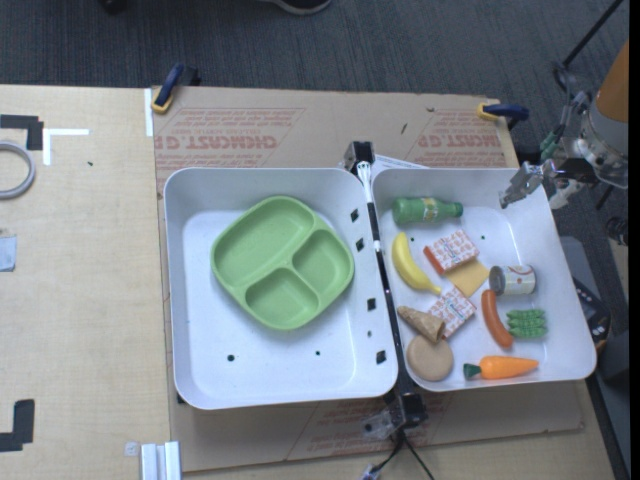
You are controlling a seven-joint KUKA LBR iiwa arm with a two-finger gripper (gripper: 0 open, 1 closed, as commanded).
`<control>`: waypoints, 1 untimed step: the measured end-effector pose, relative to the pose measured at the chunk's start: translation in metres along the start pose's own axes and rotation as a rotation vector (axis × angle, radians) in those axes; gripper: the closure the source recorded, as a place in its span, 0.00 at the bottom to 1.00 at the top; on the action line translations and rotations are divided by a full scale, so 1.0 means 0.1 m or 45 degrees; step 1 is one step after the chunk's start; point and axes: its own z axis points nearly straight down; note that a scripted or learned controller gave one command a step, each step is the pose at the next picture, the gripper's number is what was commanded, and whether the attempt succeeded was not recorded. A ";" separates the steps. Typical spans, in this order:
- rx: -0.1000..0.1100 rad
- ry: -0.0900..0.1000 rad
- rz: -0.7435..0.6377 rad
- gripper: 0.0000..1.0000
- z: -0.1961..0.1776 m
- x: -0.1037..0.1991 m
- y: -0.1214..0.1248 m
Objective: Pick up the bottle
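A small green bottle lies on its side at the back of the right bin, cap pointing right. My gripper hovers over the bin's back right corner, about a hand's width to the right of the bottle. Its fingers look spread apart with nothing between them.
The right bin also holds a banana, a cracker box, a cheese wedge, a small can, a sausage, a carrot, green peas and a cookie. A green divided plate lies in the left bin.
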 end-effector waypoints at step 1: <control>-0.001 -0.002 -0.004 1.00 -0.10 0.00 0.00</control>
